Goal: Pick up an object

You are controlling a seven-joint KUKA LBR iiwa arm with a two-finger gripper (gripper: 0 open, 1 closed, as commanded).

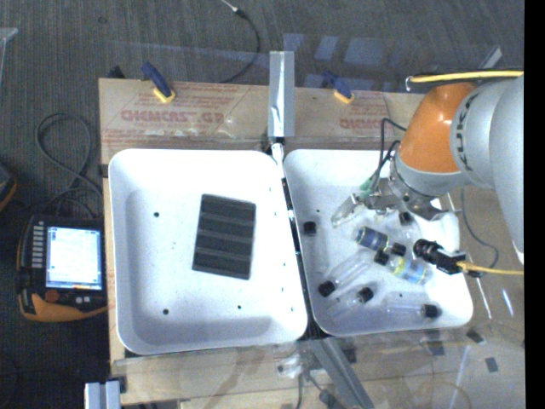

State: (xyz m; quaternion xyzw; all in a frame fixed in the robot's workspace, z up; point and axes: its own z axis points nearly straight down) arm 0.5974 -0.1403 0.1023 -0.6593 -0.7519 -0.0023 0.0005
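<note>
We see the pincer (375,197) low over the far half of the right bin (332,167), at the end of the grey arm that comes in from the right. Clear plastic clutter sits right under it, so we cannot tell how wide it stands or whether it has hold of anything.

Just nearer the camera than the pincer lies a blue-labelled vial (370,239), on its side on the bin floor. This seems to be the closest loose thing. A second vial with yellow and blue marks (407,269) lies a little further on, to the pincer's right and near side. Several clear vials with black caps (325,288) are scattered along the near wall of the same bin, well apart from the pincer. One small black cap (308,226) sits to its left by the dividing rim.

Beyond that rim is the left bin (145,228), which holds a black ribbed pad (224,236) lying flat near its middle. Behind both bins, two blue clamps (157,82) grip the back of the surface (187,116). Far to the left, off the surface, a handheld screen (64,261) glows.
</note>
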